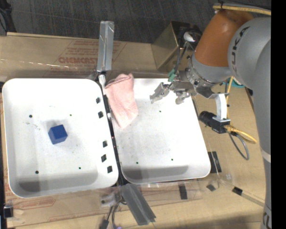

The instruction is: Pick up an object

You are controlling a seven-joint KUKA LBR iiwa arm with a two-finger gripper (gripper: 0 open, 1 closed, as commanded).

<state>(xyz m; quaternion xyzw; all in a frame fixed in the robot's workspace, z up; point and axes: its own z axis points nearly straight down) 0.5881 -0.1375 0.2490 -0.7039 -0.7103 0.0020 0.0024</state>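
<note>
Hanging over the right bin [200, 142], the claw [169, 95] is spread wide and holds nothing. Nearby, a pink cloth [121, 99] lies by the left wall. It looks soft, light and floppy, so pinch a raised fold.

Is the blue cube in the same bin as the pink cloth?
No, the blue cube lies in the left bin, while the pink cloth is draped at the right bin's upper left corner.
</note>
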